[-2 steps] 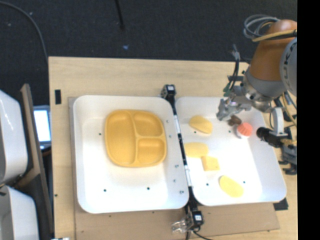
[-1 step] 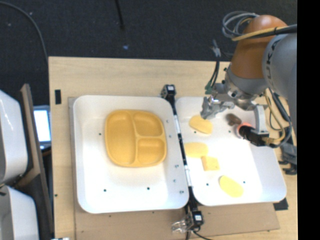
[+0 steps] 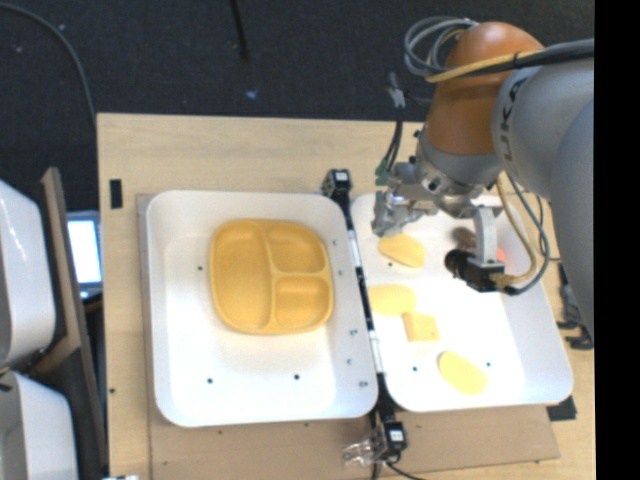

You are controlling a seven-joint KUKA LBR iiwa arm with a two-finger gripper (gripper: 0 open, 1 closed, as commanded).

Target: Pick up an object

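Several flat yellow pieces lie in the right bin (image 3: 520, 368): an oval piece (image 3: 403, 250) at the back left, a rounded slab (image 3: 392, 300), a small square piece (image 3: 421, 327) and an oval piece (image 3: 462, 372) near the front. My gripper (image 3: 392, 216) hangs at the bin's back left corner, just above and touching the edge of the back oval piece. The wrist and orange band (image 3: 480, 78) hide the view between its fingers.
The left bin (image 3: 180, 378) holds a yellow divided plate (image 3: 271, 274). A metal divider with clamps (image 3: 358, 288) runs between the bins. Black cables (image 3: 480, 268) dangle from the wrist over the right bin's back. White equipment (image 3: 25, 268) stands at far left.
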